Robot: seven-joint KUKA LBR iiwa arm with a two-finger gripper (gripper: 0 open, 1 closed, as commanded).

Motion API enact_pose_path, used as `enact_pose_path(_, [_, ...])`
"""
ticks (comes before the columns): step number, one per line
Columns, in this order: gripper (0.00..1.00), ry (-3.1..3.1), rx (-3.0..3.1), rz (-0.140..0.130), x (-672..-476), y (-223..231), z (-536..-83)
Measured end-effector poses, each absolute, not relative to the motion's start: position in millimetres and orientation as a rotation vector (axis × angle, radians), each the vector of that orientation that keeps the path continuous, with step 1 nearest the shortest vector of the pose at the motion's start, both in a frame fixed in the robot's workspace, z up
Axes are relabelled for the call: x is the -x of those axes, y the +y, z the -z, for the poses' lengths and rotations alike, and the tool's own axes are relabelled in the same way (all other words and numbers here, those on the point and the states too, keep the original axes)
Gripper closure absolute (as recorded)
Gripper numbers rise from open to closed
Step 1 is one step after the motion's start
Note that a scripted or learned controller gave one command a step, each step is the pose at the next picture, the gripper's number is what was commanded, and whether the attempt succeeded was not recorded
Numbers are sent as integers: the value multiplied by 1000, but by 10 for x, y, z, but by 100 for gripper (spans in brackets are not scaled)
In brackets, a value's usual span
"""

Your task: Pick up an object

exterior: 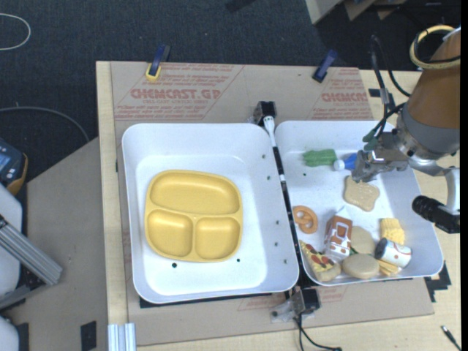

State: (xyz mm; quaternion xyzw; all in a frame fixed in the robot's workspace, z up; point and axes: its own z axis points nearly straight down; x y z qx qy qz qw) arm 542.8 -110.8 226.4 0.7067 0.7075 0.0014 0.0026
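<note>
Objects for picking all lie in your right bin point(433, 247), crowded toward its near edge: a pizza slice point(319, 261) in the near left corner, a round tan cookie point(360, 266) beside it, a red and white carton point(338, 236) leaning just above them, and a small white cup point(393, 252) touching a yellow waffle piece point(393, 231) on the right. A little farther in, a pretzel point(304, 218) lies close to the bin's left wall, and a pale toast-shaped piece point(361, 194) rests near the middle, apart from the pile. Directly beyond the toast-shaped piece you see the gripper point(363, 171), low over the bin floor; you cannot tell from this angle whether its jaws are apart or together, and nothing is visibly between them. Past it, near the far wall, a green block point(319, 157) lies with a small blue and white thing point(344, 164) just to its right. Your left bin point(135, 196) holds a yellow divided plate point(194, 214), with bare white floor all round it. The far right part of the right bin gives you the most open floor; the near edge is packed tight.
</note>
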Motion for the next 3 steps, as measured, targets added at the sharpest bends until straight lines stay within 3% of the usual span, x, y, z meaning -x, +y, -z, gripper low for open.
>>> enact_pose_path(1, [100,2229,-2219,0,-5186,-690,-2321])
enact_pose_path(3, [100,2225,-2223,2,-5082,-363,-2159])
